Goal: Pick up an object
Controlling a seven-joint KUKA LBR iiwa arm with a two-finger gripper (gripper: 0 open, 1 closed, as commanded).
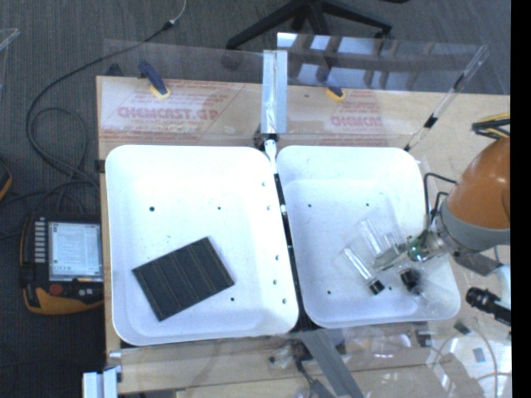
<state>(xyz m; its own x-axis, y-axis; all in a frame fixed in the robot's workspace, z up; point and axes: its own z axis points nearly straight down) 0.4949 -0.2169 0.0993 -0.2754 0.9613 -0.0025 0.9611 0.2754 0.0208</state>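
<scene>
Two bins (199, 160): lying side by side.
Gripper (392, 282): fingers spreading apart, hovering in right bin, gripping nothing.
Clear cup (371, 240): touching gripper.
Dark pad (183, 277): lying in left bin.

Left bin (124, 189) open save dark ribbed panel (183, 277) at front, right bin (332, 168) rear half free, clear plastic piece (371, 243) crowding front-right

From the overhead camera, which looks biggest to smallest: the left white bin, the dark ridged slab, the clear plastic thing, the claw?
1. Left bin
2. Dark slab
3. Clear plastic piece and claw: about alike; the plastic's edges are hard to trace, so I won't rank them.
</scene>
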